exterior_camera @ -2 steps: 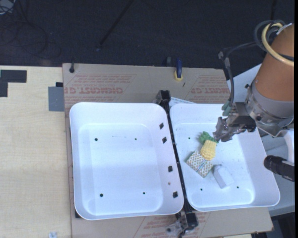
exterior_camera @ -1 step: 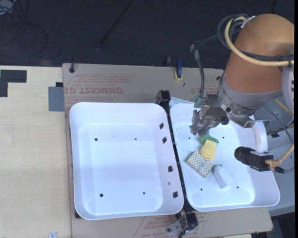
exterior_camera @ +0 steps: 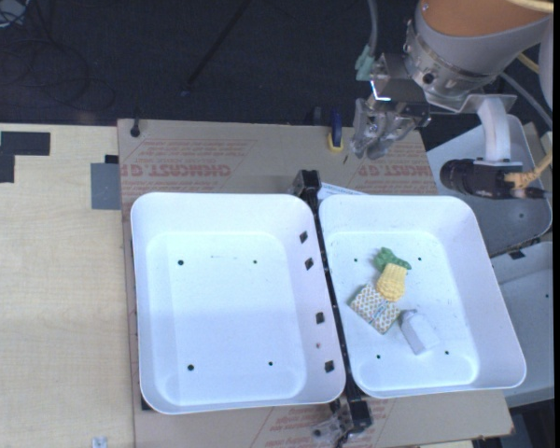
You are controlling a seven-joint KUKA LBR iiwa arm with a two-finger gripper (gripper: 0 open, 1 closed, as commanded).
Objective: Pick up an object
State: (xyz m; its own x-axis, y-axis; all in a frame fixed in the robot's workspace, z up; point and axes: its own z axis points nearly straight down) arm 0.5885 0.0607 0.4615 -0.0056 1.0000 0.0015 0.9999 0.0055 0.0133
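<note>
Nearest the camera, two shallow white plastic bins sit side by side on the counter. The left-hand white bin (exterior_camera: 224, 297) holds nothing. The right-hand white bin (exterior_camera: 467, 250) holds three small things clustered near its middle: a grey block (exterior_camera: 415, 331) at the front, a checked grey-and-white square pad (exterior_camera: 374, 307) touching it, and behind that a yellow toy pineapple with green leaves (exterior_camera: 390, 276). Beneath the bins lies a brown cardboard sheet (exterior_camera: 224, 157) printed with red lettering, upside down and too blurred to read. Farthest back, the grey arm's tool (exterior_camera: 378, 138) hangs high above the cardboard, beyond the right bin; whether it is open or closed cannot be told. A good pick would probably descend squarely over the pineapple, which stands clearest of its neighbours.
</note>
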